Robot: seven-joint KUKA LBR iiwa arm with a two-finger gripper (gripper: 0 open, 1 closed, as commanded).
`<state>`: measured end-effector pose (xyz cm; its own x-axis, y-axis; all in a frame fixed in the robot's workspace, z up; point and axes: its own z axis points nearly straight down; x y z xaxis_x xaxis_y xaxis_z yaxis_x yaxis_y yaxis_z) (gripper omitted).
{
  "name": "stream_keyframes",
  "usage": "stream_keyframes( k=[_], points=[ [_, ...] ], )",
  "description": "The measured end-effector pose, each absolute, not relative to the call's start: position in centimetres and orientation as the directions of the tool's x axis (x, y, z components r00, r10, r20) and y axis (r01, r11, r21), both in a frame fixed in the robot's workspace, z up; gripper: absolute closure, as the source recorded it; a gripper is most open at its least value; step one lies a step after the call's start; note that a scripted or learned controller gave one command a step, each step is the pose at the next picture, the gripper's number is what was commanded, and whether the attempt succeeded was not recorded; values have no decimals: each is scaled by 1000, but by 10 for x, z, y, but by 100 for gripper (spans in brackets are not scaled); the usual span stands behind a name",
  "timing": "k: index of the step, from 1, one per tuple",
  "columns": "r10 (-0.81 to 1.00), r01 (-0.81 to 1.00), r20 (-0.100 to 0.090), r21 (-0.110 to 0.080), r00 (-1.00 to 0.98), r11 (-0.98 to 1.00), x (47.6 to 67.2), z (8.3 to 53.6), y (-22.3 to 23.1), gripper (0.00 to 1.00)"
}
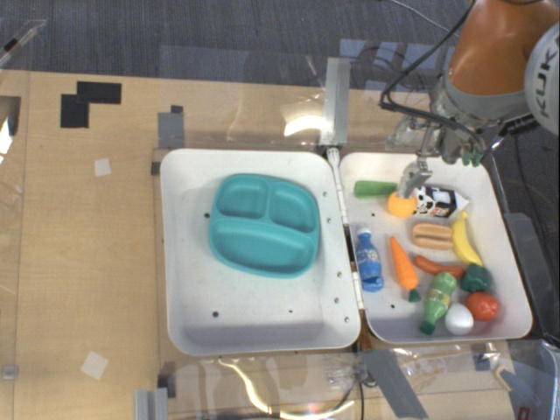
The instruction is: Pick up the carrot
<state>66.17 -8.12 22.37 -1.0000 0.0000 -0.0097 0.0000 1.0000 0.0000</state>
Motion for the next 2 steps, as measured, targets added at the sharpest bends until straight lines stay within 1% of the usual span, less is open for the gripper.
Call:
stream_keyframes(
  k=[1,2],
  points=[
    [63,63,2,1,-998,998,579,98,-107,0],
    [155,155,7,1,-988,988,664,91,-147,0]
  ],
)
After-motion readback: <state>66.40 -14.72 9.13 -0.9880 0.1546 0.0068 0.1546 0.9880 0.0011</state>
